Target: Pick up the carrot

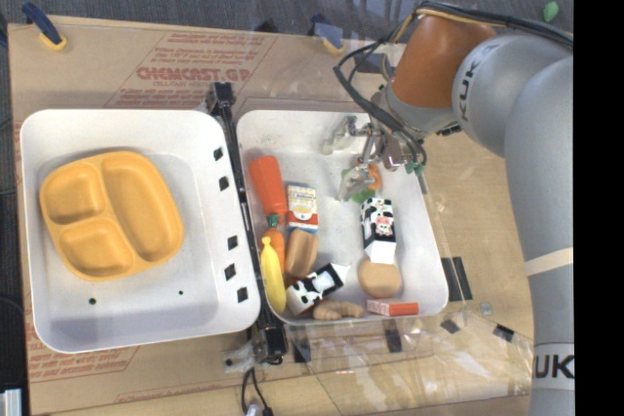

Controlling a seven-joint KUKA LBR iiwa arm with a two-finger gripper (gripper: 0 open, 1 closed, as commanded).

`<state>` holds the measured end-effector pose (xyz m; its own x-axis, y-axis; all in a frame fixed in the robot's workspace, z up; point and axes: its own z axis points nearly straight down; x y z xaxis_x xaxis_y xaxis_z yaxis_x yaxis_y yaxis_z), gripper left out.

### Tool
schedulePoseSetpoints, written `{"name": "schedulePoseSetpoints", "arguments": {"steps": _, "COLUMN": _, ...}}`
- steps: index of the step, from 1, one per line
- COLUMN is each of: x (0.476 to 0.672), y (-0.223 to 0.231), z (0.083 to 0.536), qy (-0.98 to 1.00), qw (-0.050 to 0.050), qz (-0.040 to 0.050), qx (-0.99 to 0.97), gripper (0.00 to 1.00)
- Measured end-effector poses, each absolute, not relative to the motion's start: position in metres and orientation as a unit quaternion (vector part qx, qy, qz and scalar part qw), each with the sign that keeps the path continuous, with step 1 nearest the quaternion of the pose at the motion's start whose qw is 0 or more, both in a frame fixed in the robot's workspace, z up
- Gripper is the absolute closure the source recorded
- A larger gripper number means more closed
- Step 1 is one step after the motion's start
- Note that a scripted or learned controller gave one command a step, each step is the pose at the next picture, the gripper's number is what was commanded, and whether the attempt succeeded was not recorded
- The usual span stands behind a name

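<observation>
Camera view: the gripper (375, 161), grip state unclear, hangs right of the carrot (267, 186), so it might grab the cow-print carton (378, 231).

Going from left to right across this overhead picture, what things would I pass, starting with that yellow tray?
Yellow divided tray in the left bin → carrot → small carton → cow-patterned carton → the grey robot arm.

Robot arm (517, 112): smooth grey rounded casing, orange band (429, 58) above the wrist, black cables (366, 63) looping beside it, dark "KUKA" lettering (470, 93) on the shell.
</observation>
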<state>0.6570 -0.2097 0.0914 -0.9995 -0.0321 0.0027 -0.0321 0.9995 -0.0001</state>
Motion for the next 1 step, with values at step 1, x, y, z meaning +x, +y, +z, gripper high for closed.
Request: {"name": "schedulePoseSetpoints", "arguments": {"steps": 1, "x": 0.6608, "y": -0.2079, "z": 0.1063, "qy": -1.0, "qw": -0.003, "qz": 0.0012, "qx": 0.019, "gripper": 1.0}}
